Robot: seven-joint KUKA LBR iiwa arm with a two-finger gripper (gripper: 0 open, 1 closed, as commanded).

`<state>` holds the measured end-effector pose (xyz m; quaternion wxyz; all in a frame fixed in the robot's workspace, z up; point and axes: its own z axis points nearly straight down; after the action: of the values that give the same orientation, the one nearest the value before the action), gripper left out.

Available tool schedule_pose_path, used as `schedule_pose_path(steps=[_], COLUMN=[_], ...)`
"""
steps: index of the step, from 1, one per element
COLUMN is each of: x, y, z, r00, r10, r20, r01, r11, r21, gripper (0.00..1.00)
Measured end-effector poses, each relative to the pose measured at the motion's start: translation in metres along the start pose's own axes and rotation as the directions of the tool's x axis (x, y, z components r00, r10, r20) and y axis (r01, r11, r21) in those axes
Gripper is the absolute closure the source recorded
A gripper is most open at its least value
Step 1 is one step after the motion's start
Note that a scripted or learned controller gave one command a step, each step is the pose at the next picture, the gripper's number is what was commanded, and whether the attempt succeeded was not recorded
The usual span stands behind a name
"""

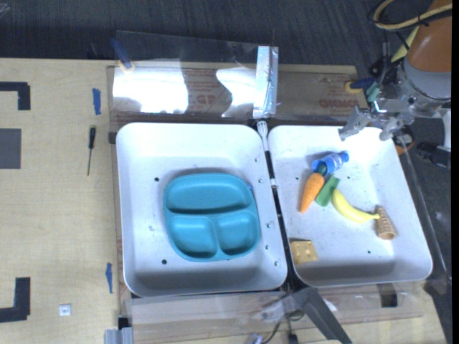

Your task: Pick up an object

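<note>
Camera view: you have the pincer at the far right corner of the right-hand shallow white bin, over its far rim; whether it is spread or pressed together cannot be told, and nothing is seen held in it. The candidate things lie nearer and to the left of it, in the bin's middle: a small blue plastic bottle closest, then an orange toy carrot touching a green piece, with a yellow toy banana just beside. The carrot's long axis runs from far right to near left. A tan waffle cone sits at the banana's right end. Judgement: your move is down and leftward toward the bottle.
</note>
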<state>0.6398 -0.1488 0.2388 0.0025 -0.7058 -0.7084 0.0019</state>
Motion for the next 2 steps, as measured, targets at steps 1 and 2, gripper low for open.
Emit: schedule_pose_path(steps=[1,2], x=[0.0004,0.0006], y=[0.0012,0.0012], z=[-0.0080,-0.0075], r00=[1.000,1.000], r10=[-0.004,-0.004], r20=[0.001,0.001], r01=[0.004,0.004], r11=[1.000,1.000], r21=[0.001,0.002], gripper=[1.00,0.00])
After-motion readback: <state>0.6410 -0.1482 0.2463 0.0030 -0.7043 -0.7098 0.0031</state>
